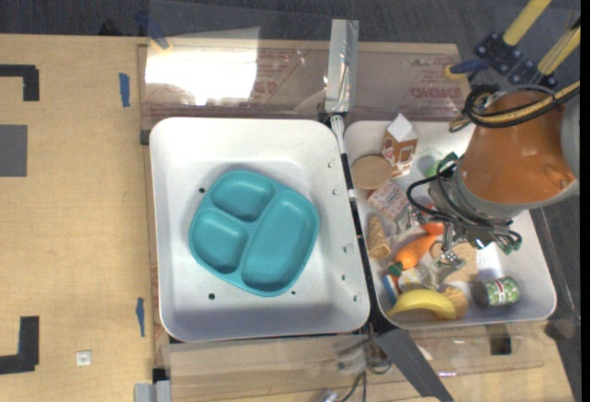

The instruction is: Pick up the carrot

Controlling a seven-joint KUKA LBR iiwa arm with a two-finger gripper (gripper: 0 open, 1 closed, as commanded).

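Partly hidden, the orange carrot [414,250] lies tilted.

We count two white bins: left bin [175,151], right bin [544,294]. In the left bin, one teal divided plate [253,230]. In the right bin: one carrot [412,252], one banana [425,303], one small carton [400,141], one green-labelled can [495,291].
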